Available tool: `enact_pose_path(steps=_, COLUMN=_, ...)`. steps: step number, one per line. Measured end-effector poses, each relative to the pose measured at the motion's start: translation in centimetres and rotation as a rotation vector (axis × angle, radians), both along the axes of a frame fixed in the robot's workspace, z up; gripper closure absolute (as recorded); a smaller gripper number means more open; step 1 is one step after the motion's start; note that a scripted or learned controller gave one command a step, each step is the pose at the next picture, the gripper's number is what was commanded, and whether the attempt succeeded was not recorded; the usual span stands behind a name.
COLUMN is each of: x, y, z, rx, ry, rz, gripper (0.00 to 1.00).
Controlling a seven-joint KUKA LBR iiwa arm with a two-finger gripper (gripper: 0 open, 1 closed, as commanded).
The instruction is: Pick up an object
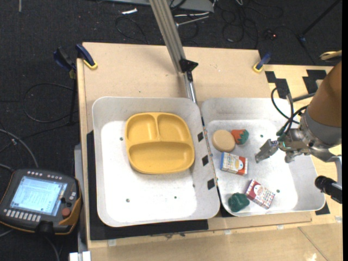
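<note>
My gripper (pixel 276 153) hangs over the right bin (pixel 304 197), right of its middle, with the fingers spread and nothing between them. To its left lie a round tan piece (pixel 223 140) and a red and green toy fruit (pixel 241 136), touching each other. Just below them is a small white and red carton (pixel 234 163). Nearer the front edge rest a red box (pixel 259 193) and a dark green lump (pixel 237 202). The nearest finger (pixel 265 150) stands a short way right of the carton, apart from it.
The left bin (pixel 109 200) holds a yellow divided plate (pixel 160 142). A metal pole (pixel 169 31) slants down to the ridge between the bins. A teach pendant (pixel 38 199) lies on the floor at the left. Cables (pixel 288 110) run beside the wrist.
</note>
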State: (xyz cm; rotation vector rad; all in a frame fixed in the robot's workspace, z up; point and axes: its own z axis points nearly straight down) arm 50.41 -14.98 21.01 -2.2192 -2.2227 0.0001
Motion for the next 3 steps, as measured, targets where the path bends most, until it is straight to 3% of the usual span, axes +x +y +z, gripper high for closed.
enact_pose_path(steps=1, x=0.0, y=0.0, z=0.0, rx=0.000, ry=-0.001, rz=-0.001, gripper=0.00)
enact_pose_path(steps=3, x=0.9, y=-0.1, z=-9.0, rx=0.001, ry=0.004, rz=-0.002, gripper=0.00)
